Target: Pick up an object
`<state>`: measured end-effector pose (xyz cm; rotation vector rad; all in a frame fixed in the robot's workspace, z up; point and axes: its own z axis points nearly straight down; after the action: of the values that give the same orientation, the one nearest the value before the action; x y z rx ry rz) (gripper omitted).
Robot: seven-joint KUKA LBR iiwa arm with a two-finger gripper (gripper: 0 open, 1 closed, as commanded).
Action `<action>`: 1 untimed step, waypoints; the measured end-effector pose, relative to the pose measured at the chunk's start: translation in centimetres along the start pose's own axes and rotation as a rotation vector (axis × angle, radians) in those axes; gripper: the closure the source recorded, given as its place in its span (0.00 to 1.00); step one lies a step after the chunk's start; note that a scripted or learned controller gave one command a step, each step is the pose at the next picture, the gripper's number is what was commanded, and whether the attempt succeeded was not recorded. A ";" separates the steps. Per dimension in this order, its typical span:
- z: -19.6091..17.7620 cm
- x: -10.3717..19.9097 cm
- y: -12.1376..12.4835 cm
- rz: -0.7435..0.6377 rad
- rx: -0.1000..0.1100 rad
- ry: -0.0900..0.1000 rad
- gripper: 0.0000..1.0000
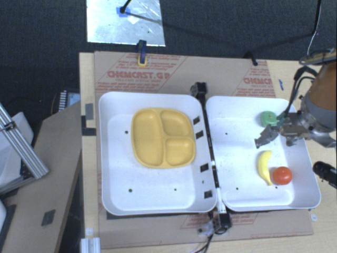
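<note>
At the right of the frame, the gripper (269, 134) is seen above the right bin (237, 188), fingers spread with nothing between, over a banana (264, 166) touching a tomato (282, 175).

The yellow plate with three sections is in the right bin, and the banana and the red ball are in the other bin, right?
Not quite. The yellow plate lies in the left bin, as the camera view shows. The banana and the red ball are in the other bin, the right bin, touching each other.
</note>
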<state>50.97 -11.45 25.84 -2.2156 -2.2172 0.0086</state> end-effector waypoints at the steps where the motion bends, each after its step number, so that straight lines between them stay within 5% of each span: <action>1: -0.5 0.0 0.2 -0.002 -0.011 -0.002 0.00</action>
<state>51.17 -11.43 26.34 -2.2189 -2.2260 -0.0014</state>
